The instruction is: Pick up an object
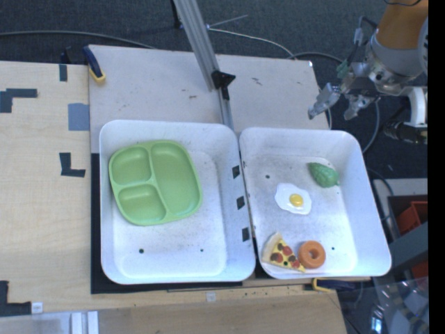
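Observation:
The right bin holds a green leafy toy near its back right, a fried egg in the middle, a pizza slice and an orange donut at the front. My gripper hangs above the bench just behind the right bin's back edge, up and right of the green toy. Its fingers stand apart with nothing between them.
A green divided plate lies in the left bin. A slanted metal rail runs down to the gap between the bins. A blue and yellow clamp sits at the back left of the bench.

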### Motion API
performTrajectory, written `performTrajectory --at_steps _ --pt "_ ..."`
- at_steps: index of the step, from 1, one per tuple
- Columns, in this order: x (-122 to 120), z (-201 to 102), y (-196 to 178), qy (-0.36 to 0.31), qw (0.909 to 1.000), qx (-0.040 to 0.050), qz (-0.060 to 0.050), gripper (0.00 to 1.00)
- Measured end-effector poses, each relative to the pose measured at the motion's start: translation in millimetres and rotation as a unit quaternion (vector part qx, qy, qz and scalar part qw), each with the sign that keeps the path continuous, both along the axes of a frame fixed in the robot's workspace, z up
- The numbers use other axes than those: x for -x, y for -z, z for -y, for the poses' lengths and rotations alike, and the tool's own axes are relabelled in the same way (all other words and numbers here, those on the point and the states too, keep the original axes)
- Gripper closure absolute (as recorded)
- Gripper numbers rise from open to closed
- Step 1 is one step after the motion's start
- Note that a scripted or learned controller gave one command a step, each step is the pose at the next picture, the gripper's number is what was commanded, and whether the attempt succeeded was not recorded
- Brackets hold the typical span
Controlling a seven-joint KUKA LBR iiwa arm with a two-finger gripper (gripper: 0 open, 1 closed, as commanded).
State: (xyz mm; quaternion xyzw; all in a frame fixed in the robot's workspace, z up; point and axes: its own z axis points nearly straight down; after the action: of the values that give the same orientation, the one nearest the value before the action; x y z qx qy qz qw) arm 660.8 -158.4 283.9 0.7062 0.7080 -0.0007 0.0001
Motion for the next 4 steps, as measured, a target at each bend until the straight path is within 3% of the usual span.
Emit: performTrajectory --at_steps 1,4 --pt "0 0 0 0.000 1.0000 0.0001 0.000 0.00" --pt "1 -3 154 0.000 1.0000 -0.0003 -0.002 0.00"
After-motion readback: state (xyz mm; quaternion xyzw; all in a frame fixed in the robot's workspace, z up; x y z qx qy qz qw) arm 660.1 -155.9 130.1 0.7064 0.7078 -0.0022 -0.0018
